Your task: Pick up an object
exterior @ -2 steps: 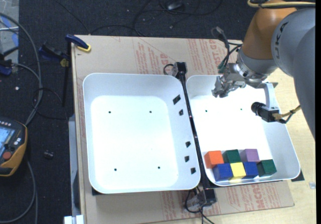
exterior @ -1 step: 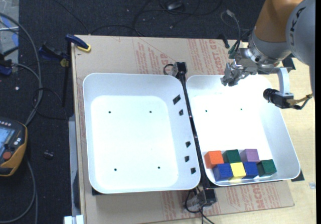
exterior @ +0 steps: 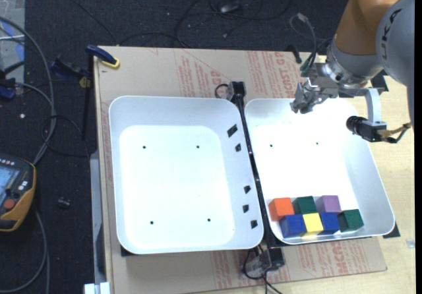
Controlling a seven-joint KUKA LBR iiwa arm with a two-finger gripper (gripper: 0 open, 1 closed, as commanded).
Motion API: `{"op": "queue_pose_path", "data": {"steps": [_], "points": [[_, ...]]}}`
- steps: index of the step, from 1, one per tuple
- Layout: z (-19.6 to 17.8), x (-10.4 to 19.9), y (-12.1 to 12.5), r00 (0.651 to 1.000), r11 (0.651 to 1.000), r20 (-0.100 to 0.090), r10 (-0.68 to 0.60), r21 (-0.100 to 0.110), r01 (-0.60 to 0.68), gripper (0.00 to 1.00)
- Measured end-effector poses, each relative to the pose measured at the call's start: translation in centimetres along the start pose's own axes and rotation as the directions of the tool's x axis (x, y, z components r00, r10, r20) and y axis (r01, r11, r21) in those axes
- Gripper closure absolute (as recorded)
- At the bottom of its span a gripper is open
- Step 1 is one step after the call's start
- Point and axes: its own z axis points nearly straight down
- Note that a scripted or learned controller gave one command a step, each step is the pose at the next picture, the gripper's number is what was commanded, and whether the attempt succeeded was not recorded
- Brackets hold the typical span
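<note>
Over right bin's [exterior: 369, 161] rear: claw [exterior: 302, 105].

Two white bins [exterior: 125, 115]; seven colored blocks [exterior: 310, 223].

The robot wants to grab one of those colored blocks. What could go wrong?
The blocks are squeezed tight together in the near corner of the right bin. The claw may not fit its fingers between them, so it could just push them around.

They also sit right against the bin's wall, so the claw might bump the rim when it comes down.

And the claw hangs over the far end of the bin, so it must travel and aim well.
</note>
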Motion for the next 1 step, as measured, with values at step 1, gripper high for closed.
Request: {"op": "queue_pose_path", "data": {"steps": [1], "points": [[0.76,4.89,-0.2,1.0,1.0,-0.001,-0.003,0.001,0.003,1.0]]}}
